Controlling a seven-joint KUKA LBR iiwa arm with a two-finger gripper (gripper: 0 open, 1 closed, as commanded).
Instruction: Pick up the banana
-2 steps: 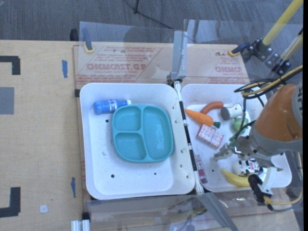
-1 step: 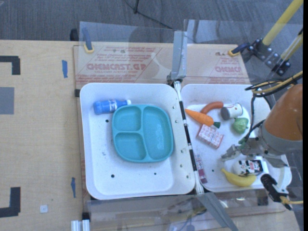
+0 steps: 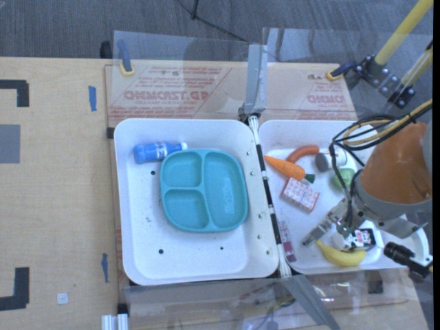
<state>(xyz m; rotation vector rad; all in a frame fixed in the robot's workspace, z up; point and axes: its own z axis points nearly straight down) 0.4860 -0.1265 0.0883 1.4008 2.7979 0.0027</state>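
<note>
Fingers [image 3: 323,231]: look spread apart, one metal finger angling down-left toward the right bin's floor, nothing between them. View is blurry at the tips, so the spread is my best read. Gripper [image 3: 338,229] hangs over the front part of the right bin [image 3: 275,135], just up-left of the banana, not touching it as far as I can tell.

Arm [image 3: 399,174]: orange band and grey wrist come in from the right edge, covering the right bin's right side. Black cables [image 3: 357,135] loop over its top.

Left bin [image 3: 130,205]: holds a teal divided plate [image 3: 204,190], three compartments, sitting centre, slightly toward the back. Blue bottle with white cap [image 3: 158,150] lies on its side in the back-left corner, touching or just beside the plate's back edge.

Right bin contents:
- banana [image 3: 342,254]: yellow, lying flat at the front edge, curve opening upward, just below the wrist.
- carrot [image 3: 287,168]: orange, lying near the back-left, tip pointing to the left wall.
- reddish curved piece [image 3: 303,152]: just behind the carrot; sausage or pepper, can't tell.
- pink-and-white waffle-like block [image 3: 300,195]: mid-left, between carrot and gripper.
- grey round item [image 3: 322,161]: near the back, right of the reddish piece.
- green item [image 3: 344,178]: right of the grey one, partly hidden by the arm.
- small black-and-white item [image 3: 362,238]: just above the banana's right end, under the wrist.
</note>
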